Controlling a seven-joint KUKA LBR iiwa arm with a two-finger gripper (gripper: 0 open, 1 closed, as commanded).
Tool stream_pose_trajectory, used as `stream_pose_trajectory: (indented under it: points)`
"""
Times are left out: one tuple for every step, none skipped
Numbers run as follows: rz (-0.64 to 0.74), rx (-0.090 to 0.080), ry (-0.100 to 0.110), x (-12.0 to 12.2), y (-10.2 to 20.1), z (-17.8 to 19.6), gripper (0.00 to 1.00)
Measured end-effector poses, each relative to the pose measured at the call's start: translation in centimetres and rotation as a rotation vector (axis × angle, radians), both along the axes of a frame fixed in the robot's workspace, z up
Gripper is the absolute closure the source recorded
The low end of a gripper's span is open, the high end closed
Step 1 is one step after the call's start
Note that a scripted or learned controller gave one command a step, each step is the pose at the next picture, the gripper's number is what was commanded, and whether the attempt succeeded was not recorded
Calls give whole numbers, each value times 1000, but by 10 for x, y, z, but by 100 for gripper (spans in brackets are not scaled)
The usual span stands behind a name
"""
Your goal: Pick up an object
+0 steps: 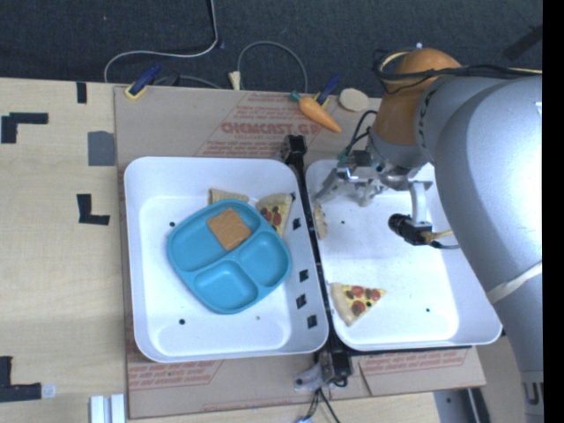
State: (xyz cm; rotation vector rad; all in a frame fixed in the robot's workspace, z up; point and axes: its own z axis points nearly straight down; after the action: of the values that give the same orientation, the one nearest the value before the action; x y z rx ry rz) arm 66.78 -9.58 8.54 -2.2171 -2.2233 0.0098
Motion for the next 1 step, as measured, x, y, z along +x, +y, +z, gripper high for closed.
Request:
stream_pose_trajectory:
  points:
    - [-2,1,-3,0,-2,0,0]
